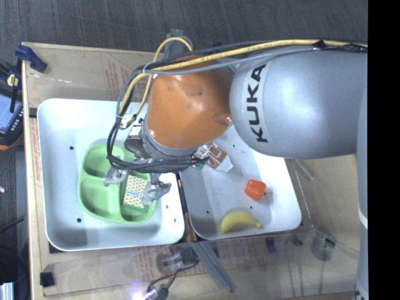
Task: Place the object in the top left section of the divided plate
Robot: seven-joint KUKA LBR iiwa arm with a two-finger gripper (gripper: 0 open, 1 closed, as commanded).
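A: Placement is what we are looking at, we judge: the gripper is hanging low over the green divided plate in the left bin, with a small patterned packet sitting between its two metal fingers.

B: Are we calling that a grip?

A: We are. The jaws are standing partly closed with the packet between them, one finger at each side. It is hovering over the plate's section nearest the right bin, by the rim.

B: So is it over the top left section?

A: We cannot tell which section counts as top left from this slant. The next move calls for settling that, lowering, then opening the jaws.

B: And the other bin?

A: We are seeing a banana, an orange piece and a brown carton lying there, well apart from the plate.
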